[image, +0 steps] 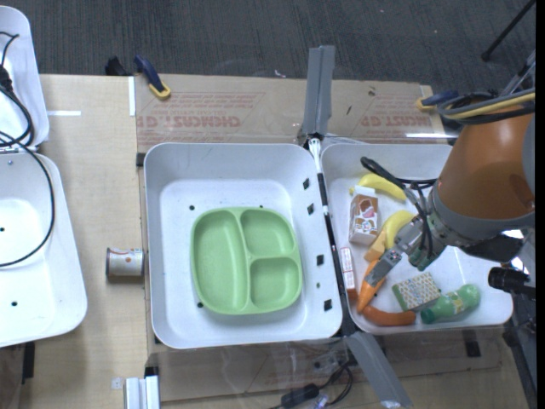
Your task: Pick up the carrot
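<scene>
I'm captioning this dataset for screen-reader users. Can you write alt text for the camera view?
The grey and orange arm's hand reaches into the right bin, right at the upper end of the carrot, among a banana, a small carton and a green bottle. The left bin holds a green divided plate.

Both white bins [162, 228] are viewed from a single fixed camera set above the bench [85, 118], angled downward.
</scene>
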`<act>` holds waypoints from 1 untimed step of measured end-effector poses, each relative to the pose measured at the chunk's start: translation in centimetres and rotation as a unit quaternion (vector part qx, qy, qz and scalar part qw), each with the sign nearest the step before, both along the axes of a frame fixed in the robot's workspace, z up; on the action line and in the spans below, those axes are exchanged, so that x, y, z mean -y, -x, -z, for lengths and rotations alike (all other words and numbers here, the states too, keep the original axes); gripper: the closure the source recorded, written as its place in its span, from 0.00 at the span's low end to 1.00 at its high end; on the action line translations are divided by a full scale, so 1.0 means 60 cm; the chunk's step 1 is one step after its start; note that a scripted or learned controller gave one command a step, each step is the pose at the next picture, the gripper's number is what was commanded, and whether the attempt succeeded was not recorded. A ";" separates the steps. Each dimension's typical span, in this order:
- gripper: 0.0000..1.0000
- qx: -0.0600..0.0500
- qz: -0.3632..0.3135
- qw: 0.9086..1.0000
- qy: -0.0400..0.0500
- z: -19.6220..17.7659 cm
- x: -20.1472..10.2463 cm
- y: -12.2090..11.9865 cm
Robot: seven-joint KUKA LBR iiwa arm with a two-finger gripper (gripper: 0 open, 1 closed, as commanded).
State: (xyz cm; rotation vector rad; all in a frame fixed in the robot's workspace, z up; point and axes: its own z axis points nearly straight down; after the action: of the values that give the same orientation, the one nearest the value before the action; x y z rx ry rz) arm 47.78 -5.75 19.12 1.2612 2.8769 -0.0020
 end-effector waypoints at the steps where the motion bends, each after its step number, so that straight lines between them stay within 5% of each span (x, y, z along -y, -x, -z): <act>1: 1.00 0.001 0.000 1.000 0.001 -0.015 0.001 -0.002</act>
State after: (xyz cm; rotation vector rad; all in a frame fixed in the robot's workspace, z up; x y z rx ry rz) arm 47.89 -5.84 20.00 1.2612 2.8750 -0.0027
